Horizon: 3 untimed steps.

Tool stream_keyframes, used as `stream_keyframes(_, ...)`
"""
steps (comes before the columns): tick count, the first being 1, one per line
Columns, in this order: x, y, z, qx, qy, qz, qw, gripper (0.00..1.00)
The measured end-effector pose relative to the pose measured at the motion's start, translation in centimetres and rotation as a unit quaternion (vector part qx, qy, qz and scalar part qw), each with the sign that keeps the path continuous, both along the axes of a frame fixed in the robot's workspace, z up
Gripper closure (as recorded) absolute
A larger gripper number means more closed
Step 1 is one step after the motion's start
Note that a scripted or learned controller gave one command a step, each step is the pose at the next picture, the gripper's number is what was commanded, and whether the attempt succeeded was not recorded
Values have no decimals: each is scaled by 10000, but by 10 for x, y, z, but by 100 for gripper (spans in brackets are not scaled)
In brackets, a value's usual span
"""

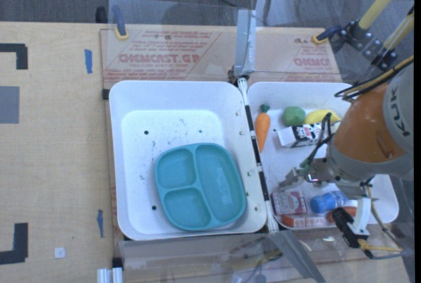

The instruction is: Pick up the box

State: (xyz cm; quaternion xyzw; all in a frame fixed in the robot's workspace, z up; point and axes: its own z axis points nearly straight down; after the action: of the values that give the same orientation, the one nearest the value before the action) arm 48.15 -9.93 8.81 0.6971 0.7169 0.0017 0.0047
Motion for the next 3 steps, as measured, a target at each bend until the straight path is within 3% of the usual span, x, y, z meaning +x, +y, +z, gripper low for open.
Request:
stream_keyframes(1, -2, -27, 55, 11, 35, 638, 9980, 0)
stream_keyframes(2, 3, 0, 3, -10, -43, 992, 9951, 0)
stream_keyframes(3, 3, -2, 11, -29, -45, 968, 9953, 100)
